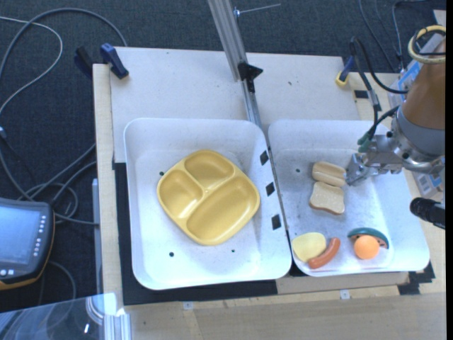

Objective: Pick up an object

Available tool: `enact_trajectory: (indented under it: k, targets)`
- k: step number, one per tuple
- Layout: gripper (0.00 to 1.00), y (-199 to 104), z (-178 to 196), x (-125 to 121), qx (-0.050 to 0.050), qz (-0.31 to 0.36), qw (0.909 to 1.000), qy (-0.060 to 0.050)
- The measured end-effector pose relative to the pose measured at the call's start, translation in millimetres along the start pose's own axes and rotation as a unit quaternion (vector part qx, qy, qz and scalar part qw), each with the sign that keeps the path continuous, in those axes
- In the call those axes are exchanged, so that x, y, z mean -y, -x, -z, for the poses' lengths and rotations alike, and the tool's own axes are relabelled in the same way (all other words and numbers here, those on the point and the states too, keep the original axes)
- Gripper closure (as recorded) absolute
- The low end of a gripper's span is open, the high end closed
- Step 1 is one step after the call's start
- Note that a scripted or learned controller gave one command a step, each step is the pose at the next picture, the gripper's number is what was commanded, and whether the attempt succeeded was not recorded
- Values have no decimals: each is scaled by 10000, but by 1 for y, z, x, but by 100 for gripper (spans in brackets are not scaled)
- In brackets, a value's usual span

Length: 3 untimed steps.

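Note:
The right bin [396, 264] holds a tan bread roll [328, 173], a slice of toast [327, 199], a yellow round piece [309, 246], a red sausage [324, 254] and an orange ball [366, 247] on a teal ring [381, 236]. My gripper [352, 175] hangs low over that bin, just right of the bread roll, its tips close to the roll's right end. I see nothing between its fingers.
In the left bin [141, 154] lies a yellow divided plate [208, 197]. A metal pole [230, 27] slants over the bench from the top. Blue clamps [113, 59] and cables lie at the bench's far corners.

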<state>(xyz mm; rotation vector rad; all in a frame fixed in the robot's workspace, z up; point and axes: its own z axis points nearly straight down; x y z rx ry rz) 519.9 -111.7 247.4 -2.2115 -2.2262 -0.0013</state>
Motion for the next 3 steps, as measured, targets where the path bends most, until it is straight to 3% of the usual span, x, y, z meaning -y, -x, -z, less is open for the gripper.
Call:
enact_trajectory:
  k: [3]
  targets:
    - [100, -172, -15, -38, 5, 3, 10000, 15]
